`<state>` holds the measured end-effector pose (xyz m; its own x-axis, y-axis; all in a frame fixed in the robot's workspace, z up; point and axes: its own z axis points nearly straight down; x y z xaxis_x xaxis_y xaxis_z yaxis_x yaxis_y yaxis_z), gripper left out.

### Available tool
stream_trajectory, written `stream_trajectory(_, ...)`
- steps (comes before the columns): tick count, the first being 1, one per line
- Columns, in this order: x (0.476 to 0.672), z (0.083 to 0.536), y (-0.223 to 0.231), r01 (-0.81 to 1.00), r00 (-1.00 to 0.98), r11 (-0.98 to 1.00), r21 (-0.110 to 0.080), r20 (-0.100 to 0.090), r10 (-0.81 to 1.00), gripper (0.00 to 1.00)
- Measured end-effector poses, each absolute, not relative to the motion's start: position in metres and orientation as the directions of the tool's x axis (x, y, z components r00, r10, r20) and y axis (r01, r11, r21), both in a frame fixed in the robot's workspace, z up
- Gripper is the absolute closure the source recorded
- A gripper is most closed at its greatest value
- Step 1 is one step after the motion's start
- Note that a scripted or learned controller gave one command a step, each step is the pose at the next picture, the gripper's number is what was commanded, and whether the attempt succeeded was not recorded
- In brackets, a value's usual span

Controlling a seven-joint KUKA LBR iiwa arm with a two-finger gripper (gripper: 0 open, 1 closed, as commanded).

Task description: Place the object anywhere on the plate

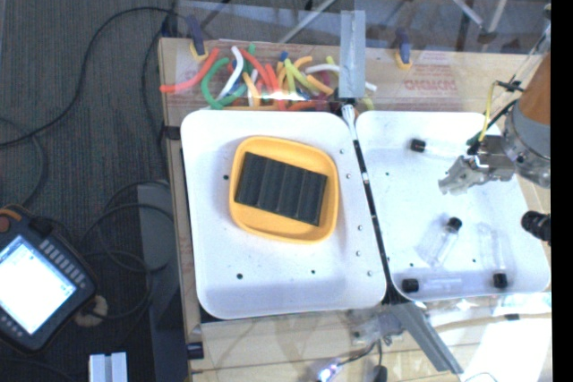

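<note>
A yellow plate (285,190) lies in the left bin (215,264), and a black ridged slab (281,189) rests flat on it. In the right bin (394,192) a small clear vial with a black cap (442,239) lies on its side near the front. A second clear piece (489,239) lies to its right. A small black cap (417,145) sits near the back of that bin. My gripper (458,176) hangs over the right bin's right half, above and behind the vial and apart from it. Nothing shows in its grasp.
Coloured tubes in orange, green, white and yellow (260,78) are heaped behind the left bin. A grey upright post (353,54) stands at the back between the bins. Black clips (410,285) sit along the right bin's front edge. A teach pendant (36,282) lies on the floor at left.
</note>
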<state>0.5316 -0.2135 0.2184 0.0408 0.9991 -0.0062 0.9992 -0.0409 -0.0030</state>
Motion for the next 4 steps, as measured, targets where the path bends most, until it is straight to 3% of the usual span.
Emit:
stream_trajectory(1, 0.484, 0.172, -0.167, 1.0, 0.001, -0.001, -0.004, 0.002, 1.0, 1.0)
stream_trajectory(2, 0.526, 0.169, -0.123, 0.994, -0.109, 0.109, -0.003, 0.001, 0.994, 1.0)
stream_trajectory(3, 0.555, 0.202, -0.071, 0.964, -0.266, 0.266, -0.002, -0.001, 0.964, 1.0)
stream_trajectory(4, 0.555, 0.202, -0.071, 0.964, -0.266, 0.266, -0.003, -0.001, 0.964, 0.0)
